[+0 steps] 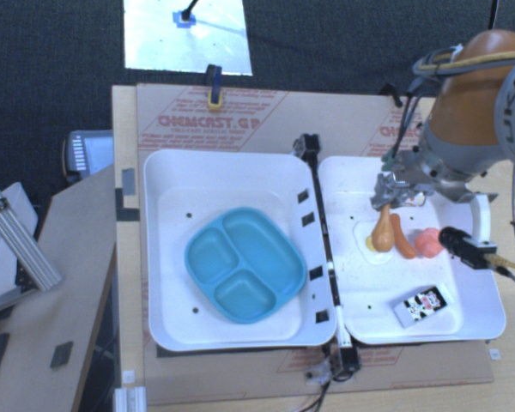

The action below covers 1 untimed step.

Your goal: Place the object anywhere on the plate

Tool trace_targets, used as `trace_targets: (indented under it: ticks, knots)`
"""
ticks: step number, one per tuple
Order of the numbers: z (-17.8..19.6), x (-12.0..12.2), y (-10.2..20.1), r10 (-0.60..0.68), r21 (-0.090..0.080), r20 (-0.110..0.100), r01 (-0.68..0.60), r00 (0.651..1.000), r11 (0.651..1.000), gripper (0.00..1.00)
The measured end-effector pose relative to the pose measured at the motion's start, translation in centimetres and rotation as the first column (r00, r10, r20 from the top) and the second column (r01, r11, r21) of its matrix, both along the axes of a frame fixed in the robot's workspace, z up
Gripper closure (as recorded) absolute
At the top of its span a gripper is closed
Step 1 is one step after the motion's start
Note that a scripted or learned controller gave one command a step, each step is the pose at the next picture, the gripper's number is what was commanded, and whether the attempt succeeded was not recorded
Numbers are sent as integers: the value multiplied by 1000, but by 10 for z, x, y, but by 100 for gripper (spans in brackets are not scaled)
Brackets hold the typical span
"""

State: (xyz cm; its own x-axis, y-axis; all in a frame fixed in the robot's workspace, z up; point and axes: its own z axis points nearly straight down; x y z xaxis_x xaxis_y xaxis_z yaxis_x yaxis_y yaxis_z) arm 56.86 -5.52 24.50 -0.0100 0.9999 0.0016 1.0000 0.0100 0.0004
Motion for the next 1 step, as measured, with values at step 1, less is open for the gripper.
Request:
trace_targets:
  ticks: [1]
  knots:
    - [-15, 25, 49, 0, 0, -2, 0, 1000, 1000, 100]
